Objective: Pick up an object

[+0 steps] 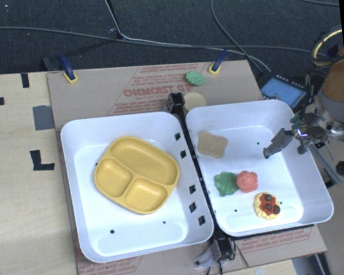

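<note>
The right bin [280, 110] holds a tan bread slice [211, 144] near its left wall. In the bin's front half lie a green broccoli piece [225, 183], a salmon-red lump [247, 181] touching it, and a small yellow pizza-like toy with red dots [267, 205]. My gripper [280, 143] reaches in from the right over the bin's right side. It sits to the right of the bread and up and to the right of the red lump, apart from all of them. I see no object at its tip.
A yellow divided plate [137, 173] lies in the left bin [79, 193]. On the cardboard behind the bins rest a green textured piece [195, 77] and a pale round piece [195, 100]. Cables cross the dark floor at the back.
</note>
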{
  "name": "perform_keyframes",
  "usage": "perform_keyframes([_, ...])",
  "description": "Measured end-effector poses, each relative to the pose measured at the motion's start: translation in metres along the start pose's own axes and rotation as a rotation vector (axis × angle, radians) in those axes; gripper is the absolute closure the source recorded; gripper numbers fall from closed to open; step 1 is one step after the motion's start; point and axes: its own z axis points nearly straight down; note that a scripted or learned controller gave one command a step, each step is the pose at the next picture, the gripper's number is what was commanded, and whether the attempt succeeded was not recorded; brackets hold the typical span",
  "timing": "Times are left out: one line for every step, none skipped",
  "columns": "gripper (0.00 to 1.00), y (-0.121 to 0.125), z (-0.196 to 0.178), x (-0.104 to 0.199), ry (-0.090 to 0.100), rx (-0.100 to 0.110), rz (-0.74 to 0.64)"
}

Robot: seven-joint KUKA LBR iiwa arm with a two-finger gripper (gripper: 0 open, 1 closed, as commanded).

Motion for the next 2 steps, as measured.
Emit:
perform_keyframes([0.0,0.005,0.062,0.0,0.001,0.003,0.0])
perform_keyframes([0.0,0.013,0.113,-0.002,0.0,0.003,0.0])
